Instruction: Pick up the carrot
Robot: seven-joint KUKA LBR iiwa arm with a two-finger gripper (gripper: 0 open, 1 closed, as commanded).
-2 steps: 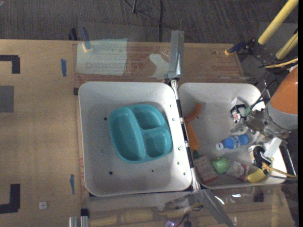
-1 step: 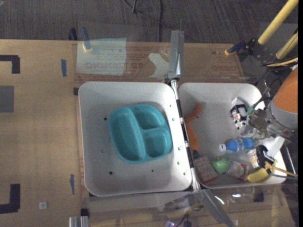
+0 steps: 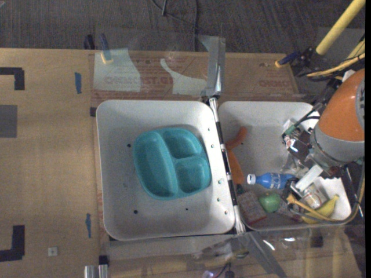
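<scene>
The carrot (image 3: 235, 150) is a long orange piece lying along the left wall of the right bin (image 3: 264, 116), its top end bent to the right. My gripper (image 3: 307, 185) hangs low over the right side of that bin, below the arm's orange band (image 3: 346, 116). It is well to the right of the carrot, above the clutter near the bin's front right corner. Nothing can be seen held in it.
The left bin (image 3: 116, 132) holds a teal divided plate (image 3: 171, 162). In the right bin, a blue bottle (image 3: 271, 180), a green fruit (image 3: 270, 202), a brown block (image 3: 251, 205) and a banana (image 3: 326, 207) crowd the front. Cables run beside the arm.
</scene>
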